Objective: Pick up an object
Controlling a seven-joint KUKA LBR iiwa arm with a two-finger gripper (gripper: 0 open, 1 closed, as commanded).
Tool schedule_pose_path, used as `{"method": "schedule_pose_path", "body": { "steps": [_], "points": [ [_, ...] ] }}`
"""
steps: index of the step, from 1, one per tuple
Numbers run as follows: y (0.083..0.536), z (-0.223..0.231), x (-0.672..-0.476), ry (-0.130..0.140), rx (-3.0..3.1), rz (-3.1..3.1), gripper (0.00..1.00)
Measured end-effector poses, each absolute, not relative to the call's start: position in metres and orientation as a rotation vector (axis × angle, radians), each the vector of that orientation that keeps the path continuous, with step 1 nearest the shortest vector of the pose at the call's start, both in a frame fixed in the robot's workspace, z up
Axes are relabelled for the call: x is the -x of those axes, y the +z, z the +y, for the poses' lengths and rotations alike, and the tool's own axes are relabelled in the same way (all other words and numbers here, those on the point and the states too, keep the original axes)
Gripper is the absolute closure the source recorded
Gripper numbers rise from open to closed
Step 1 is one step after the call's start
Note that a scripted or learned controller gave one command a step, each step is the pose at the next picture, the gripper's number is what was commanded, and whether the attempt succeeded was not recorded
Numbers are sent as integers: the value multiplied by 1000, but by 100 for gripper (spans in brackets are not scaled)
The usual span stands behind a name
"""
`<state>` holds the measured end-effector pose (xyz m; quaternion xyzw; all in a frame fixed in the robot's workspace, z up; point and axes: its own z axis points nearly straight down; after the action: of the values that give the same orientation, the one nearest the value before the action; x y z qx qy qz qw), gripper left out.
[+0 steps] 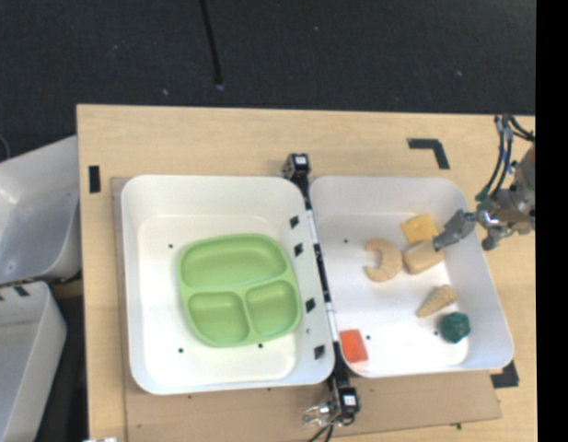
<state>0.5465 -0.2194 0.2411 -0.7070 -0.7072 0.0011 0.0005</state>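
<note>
Orange block (pixel 353 346) is sitting at the near left corner of the right bin (pixel 477 357), with my gripper (pixel 463 228) reaching in over that bin's right edge.

Whether my gripper is clenched or released, I cannot tell; one dark finger is pointing at the tan block (pixel 423 259) near the bin's middle. Beside it are lying a yellow block (pixel 418 227), a curved tan piece (pixel 384 260), a tan wedge (pixel 437 300) and a green ball (pixel 454 327) towards the near right corner. A green divided tray (pixel 239 289) is resting in the left bin (pixel 141 357).
</note>
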Motion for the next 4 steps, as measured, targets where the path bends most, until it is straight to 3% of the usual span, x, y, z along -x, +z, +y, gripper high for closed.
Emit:
{"method": "schedule_pose_path", "body": {
  "steps": [1, 2, 3, 4],
  "points": [
    [180, -221, -539, 6, 2220, -2218, 0],
    [126, -217, -547, 4, 2220, -2222, 0],
    [140, -218, -548, -1, 2226, -2224, 100],
    [187, -224, -556, -3, 2223, -2227, 100]
  ]
}}
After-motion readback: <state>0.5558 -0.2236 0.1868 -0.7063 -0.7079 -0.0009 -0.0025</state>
